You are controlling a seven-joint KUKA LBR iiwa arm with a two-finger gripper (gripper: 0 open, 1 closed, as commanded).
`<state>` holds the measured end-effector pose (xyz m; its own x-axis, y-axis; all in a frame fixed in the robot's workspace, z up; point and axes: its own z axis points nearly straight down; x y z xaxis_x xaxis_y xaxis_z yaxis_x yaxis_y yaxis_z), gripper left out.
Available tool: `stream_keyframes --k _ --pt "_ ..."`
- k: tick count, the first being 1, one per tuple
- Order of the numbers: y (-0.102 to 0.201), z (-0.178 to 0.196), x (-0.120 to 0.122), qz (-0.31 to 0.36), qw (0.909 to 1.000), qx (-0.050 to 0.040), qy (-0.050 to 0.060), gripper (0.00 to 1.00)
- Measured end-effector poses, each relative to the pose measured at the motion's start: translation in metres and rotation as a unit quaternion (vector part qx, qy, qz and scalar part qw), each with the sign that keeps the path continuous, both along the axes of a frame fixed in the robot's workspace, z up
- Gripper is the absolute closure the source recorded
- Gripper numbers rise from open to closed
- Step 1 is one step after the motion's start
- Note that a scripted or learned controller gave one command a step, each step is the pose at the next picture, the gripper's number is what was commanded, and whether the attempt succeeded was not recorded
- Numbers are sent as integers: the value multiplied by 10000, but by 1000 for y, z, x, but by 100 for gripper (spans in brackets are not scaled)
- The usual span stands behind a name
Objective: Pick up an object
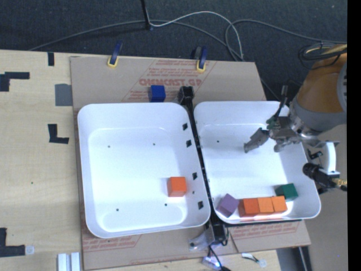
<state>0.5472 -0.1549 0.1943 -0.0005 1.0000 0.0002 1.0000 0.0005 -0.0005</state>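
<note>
Cardboard sheet (169, 75) on the worktop (34, 151), held by two clamps (115, 56); blue block (157, 92) and cables (186, 18) behind.

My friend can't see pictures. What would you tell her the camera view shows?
A grey robot arm's gripper hangs over the right white bin, holding nothing. Near that bin's front edge sit a purple block, a long orange block and a green block. The left white bin holds one orange cube.

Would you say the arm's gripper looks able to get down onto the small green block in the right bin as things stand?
Probably yes. The gripper hangs over the right white bin, and the small green block lies below it with its top uncovered. The long orange block and the bin wall crowd it, which may hamper the grasp.
</note>
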Motion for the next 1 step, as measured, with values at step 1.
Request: stream_keyframes --k 1 --pt "0 -63 -4 -347 9994 4 28 0"
